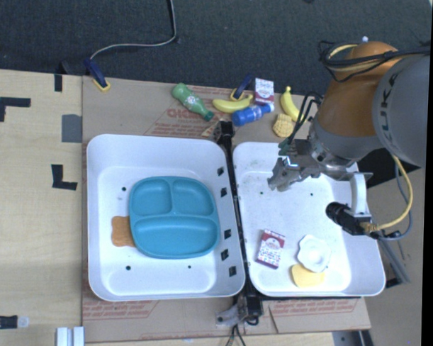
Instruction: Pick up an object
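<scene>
Objects for picking lie in the right bin (251, 205): a small red carton (270, 249) near its front edge, and beside it toward the front right corner a white egg-like piece (314, 253) resting against a yellow disc (306, 276). The left bin (102, 200) carries a blue divided plate (174, 217) at its middle, with a tan slice (120, 231) poking out from under the plate's left side.

Both bins sit on a cardboard sheet over a pale wooden tabletop (31, 198), which shows black tape marks along its left side. Past the back edge the floor is dark carpet with a thin cable trailing across it. Along the back edge of the cardboard lies a loose row of toys: a green bottle (192, 101), two bananas (232, 104), a blue bottle (248, 114) and a small red-and-white box (264, 89).

From where I stand, the tool (284, 175) hangs over the back half of the right bin with nothing between its fingers; whether they are spread or closed I cannot tell. The red carton lies well apart from it, toward the front edge.
</scene>
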Robot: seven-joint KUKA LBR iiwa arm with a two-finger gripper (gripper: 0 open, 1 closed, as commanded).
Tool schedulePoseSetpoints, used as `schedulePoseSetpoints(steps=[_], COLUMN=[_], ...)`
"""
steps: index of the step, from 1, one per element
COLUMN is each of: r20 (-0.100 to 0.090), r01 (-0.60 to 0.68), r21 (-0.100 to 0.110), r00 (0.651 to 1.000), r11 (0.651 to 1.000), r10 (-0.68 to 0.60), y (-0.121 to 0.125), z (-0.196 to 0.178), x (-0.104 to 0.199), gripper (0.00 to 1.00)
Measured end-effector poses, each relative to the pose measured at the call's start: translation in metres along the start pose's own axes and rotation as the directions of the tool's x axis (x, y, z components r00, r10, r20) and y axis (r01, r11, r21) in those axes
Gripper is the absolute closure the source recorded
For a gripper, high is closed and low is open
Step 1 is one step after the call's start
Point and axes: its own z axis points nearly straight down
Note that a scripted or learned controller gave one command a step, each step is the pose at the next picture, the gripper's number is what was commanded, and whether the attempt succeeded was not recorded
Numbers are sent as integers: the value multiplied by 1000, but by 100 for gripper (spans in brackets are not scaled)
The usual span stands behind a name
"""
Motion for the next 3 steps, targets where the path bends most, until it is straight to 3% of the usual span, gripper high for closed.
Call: schedulePoseSetpoints(steps=[1, 2, 3], r20=[1, 1, 0], r01=[-1, -4, -4], r21=[1, 3, 5], r00=[1000, 1000, 1000], r11=[1000, 1000, 1000], r10=[1, 4, 4], y=[0, -44, -53], z=[1, 58, 132], x=[-1, -31, -47], gripper=[0, 0, 0])
